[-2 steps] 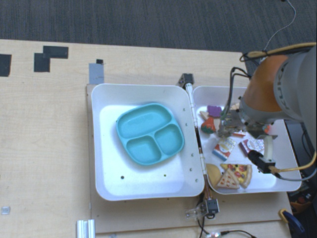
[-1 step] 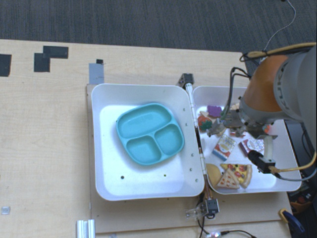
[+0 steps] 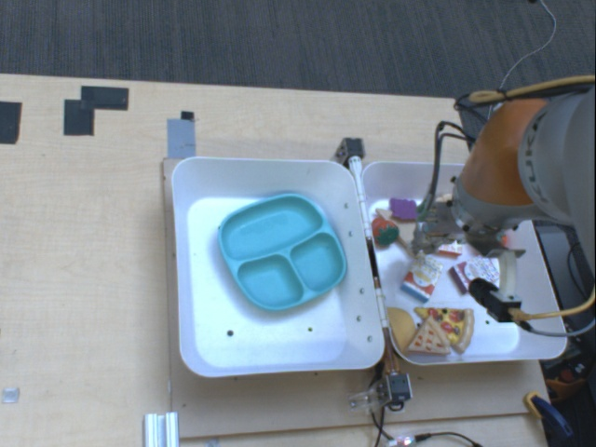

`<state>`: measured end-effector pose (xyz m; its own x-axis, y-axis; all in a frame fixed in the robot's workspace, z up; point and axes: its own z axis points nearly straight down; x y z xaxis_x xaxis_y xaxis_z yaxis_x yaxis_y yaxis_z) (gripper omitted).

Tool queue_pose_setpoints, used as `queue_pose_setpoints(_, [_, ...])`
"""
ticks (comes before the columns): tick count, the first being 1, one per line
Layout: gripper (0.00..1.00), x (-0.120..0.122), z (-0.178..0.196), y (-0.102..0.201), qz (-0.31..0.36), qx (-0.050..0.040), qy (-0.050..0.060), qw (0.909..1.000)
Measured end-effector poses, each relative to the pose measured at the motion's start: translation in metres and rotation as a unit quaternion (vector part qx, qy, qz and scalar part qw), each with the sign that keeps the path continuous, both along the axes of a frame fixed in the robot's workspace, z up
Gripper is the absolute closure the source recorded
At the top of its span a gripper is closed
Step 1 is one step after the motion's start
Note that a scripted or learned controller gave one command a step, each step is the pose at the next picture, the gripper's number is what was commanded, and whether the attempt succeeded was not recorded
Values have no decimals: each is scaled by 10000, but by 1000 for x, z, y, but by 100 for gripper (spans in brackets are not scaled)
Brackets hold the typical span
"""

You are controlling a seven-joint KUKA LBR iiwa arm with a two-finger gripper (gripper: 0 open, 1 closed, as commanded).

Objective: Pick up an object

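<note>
Tool (image 3: 430, 250) of mine hangs over the right bin's (image 3: 531, 343) crowded toys, grip state I cannot tell, so neighbours could spoil my grasp.

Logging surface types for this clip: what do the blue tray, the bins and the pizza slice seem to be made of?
Blue tray: likely moulded plastic, smooth with a soft sheen; one even colour, rounded compartment walls.
Bins: probably thin formed plastic, glossy white; rounded corners and a bright glare patch.
Pizza slice: seemingly a toy, plastic or rubber; flat, saturated colours, too small to tell the finish.
</note>
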<state>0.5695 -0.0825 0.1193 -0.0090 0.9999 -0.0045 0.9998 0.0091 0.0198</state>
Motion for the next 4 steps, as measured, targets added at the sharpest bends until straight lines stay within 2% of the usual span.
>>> queue_pose_setpoints(1, [0, 0, 0, 0, -1, 1, 0, 10000])
queue_pose_setpoints(2, [100, 1, 11, 1, 15, 5, -11, 10000])
queue_pose_setpoints(3, [0, 1, 11, 1, 14, 5, -11, 10000])
queue_pose_setpoints(4, [0, -63, -32, -5, -35, 22, 67, 10000])
